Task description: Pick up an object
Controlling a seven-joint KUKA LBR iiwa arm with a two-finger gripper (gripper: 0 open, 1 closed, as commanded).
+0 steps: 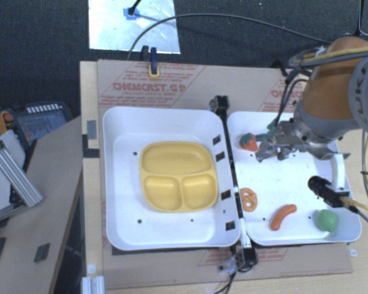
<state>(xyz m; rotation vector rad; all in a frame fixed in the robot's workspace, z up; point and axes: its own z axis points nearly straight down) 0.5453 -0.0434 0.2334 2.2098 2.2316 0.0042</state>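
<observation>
Hovering beside the carrot [249, 142], the arm's jaws [267, 150] are too blurred to tell whether parted or together.

Setting: robotics lab, test bench. Evidence: industrial arm [343, 84], grey with orange band, entering at 3 o'clock; two white bins [119, 182] side by side on protective cardboard sheet [172, 81]; loose cables [172, 20] trailing at 12 o'clock over dark carpet [37, 41]; handheld control pendant [40, 124] at 9 o'clock; aluminium extrusion rail [12, 170] beside it; plastic toy food as test objects.
</observation>
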